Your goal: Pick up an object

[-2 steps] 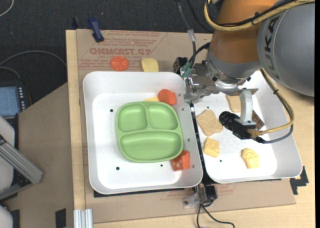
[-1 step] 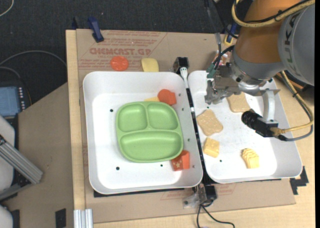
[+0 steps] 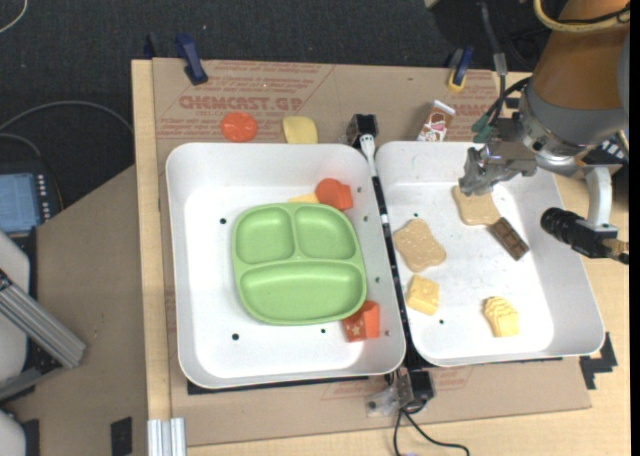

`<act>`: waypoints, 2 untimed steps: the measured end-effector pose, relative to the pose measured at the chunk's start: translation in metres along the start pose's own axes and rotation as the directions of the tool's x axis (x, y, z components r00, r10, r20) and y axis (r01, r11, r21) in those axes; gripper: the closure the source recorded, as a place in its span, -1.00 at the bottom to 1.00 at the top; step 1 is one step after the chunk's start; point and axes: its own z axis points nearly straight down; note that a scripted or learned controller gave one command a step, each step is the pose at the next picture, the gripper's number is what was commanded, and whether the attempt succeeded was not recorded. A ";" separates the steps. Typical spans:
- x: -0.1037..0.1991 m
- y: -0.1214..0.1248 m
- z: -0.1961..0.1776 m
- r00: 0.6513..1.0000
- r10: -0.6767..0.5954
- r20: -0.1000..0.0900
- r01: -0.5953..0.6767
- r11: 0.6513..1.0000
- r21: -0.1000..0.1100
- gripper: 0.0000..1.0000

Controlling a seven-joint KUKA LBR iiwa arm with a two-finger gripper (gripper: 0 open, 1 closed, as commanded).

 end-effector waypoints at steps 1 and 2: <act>0.004 0.000 0.000 1.000 -0.006 -0.002 0.006 1.000 0.002 -1.00; -0.053 0.038 -0.024 1.000 -0.004 0.000 0.004 1.000 -0.003 -1.00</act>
